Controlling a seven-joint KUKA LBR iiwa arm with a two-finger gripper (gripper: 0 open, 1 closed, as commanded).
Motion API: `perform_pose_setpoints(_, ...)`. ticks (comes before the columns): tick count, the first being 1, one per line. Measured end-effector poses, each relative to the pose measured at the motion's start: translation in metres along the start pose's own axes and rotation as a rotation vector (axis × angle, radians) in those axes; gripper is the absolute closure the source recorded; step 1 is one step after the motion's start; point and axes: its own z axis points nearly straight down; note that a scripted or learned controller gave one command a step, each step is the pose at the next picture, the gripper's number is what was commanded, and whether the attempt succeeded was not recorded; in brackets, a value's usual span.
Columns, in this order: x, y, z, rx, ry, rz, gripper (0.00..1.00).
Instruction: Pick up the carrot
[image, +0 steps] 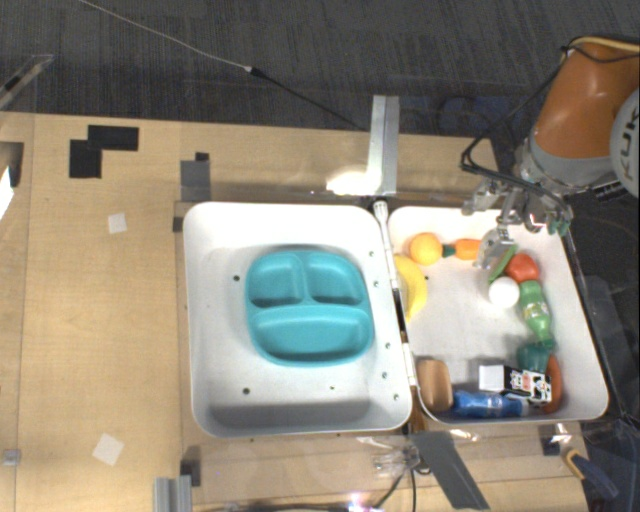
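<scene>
From the camera view above the bench, we see two white bins side by side. The left bin (210, 300) holds a teal divided plate (305, 303) lying flat near its middle. The right bin (590, 360) is crowded with toy food.

The carrot (466, 249) lies near the back of the right bin, its orange body just beside a round orange fruit (424, 247) on its left. A banana (412, 284) curves along the bin's left wall, just in front of that fruit.

The arm (585, 100) reaches in from the right, its orange band high over the bin's back corner. We find the gripper (496, 252) lowered into the bin just to the right of the carrot, close to it. We cannot tell whether it is released or clenched, and nothing shows as grasped.

A white ball (503, 292) sits just in front of the gripper, with a red piece (522, 267) and a green vegetable (535, 308) along the right wall. At the front lie a brown bread piece (434, 383) and a blue bottle (486, 404).
</scene>
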Motion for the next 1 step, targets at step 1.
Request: perform_pose_setpoints(1,0.0225,0.0501,0.0865,0.001,-0.004,-0.145,0.00)
